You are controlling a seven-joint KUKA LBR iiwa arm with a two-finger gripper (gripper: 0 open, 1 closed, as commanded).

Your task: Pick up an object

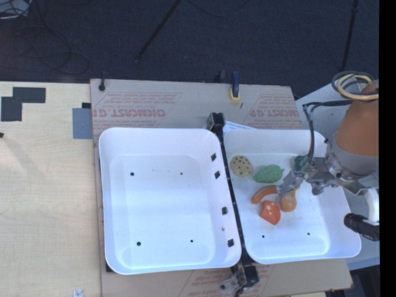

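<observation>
The right bin (337, 246) holds several small items. A tan round disc with holes (241, 164) lies near its left wall, and a green lumpy piece (268, 174) sits beside it. Below them lie an orange sausage-shaped piece (264, 193), a red piece (270, 211) and a small orange-brown piece (288, 202). A teal item (301, 162) lies by the arm's wrist. My gripper (291, 185) reaches in from the right, low over the bin, just above the orange-brown piece and right of the orange sausage shape. Nothing is visibly lifted.
The left bin (117, 166) adjoins the right one, with a black divider and clips (224, 184) between them. Both rest on a cardboard sheet (154, 107) on the wooden bench. The arm's orange band (362, 125) and cables (352, 85) stand at the right.
</observation>
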